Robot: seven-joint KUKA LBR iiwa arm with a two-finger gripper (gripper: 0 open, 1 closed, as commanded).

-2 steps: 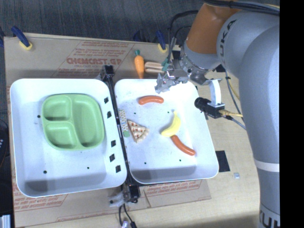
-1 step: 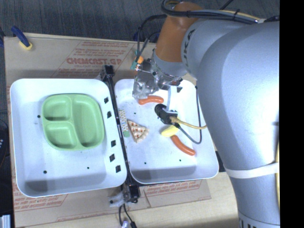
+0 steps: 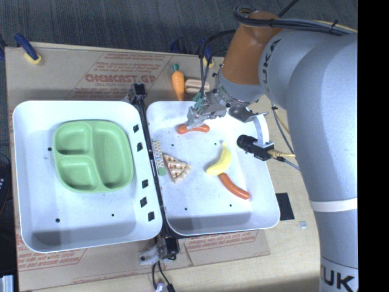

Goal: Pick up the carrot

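**Inspector:** Reference point is the black hinge strip [image 3: 148, 163] between the two bins. Left of it, the left bin [image 3: 36, 224] carries a green divided plate [image 3: 94, 155], lying flat and well apart from the arm.

**Assistant:** And right of the strip?

**Inspector:** The right bin [image 3: 200, 221]. Just beside the strip lies a waffle-patterned wedge [image 3: 174, 167]. Farther right, a yellow banana [image 3: 220, 161], and touching or just beside its lower end an orange-red sausage [image 3: 234, 187]. Nearer the bin's far rim lies a second orange-red piece [image 3: 193, 128].

**Assistant:** The carrot?

**Inspector:** The carrot [image 3: 177, 83] sits outside both bins, on the cardboard [image 3: 115, 72] beyond the right bin's far rim, a little right of the strip's line, green top pointing away. In my judgement it is out of the bin by accident, not by design.

**Assistant:** The tool?

**Inspector:** The gripper [image 3: 199, 115] hangs low over the second orange-red piece, inside the bin. I cannot tell how it is set, nor whether it grips anything. It is near the carrot but apart from it; the carrot lies untouched, so the pick is not yet done.
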